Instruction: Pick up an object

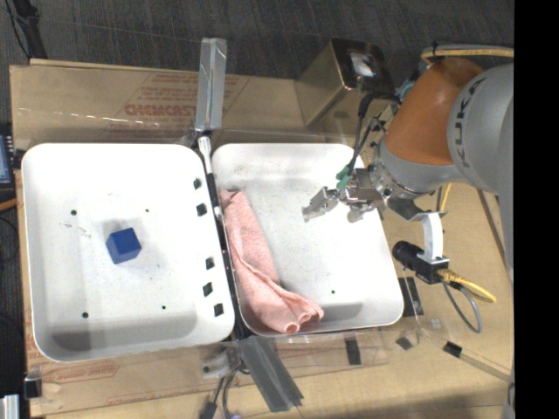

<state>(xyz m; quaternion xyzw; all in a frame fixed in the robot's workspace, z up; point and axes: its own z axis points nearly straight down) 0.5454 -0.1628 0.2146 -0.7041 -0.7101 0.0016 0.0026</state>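
Beside the hovering tool [325, 203], whose state is unclear, the crumpled pink cloth [258, 264] looks soft, best pinched at a raised fold.

Gripper [336, 203]: grey metal, with a small green spot just above it.
Arm [454, 120]: grey, with an orange band right of the gripper.
Cloth [258, 264]: plain pink, left of and below the gripper.
Cube [124, 244]: solid blue, far left of the gripper.
Bins [288, 160]: white, faintly speckled beneath the gripper.
Cable [472, 286]: yellow, lower right of the gripper.
Tabletop [489, 330]: tan.
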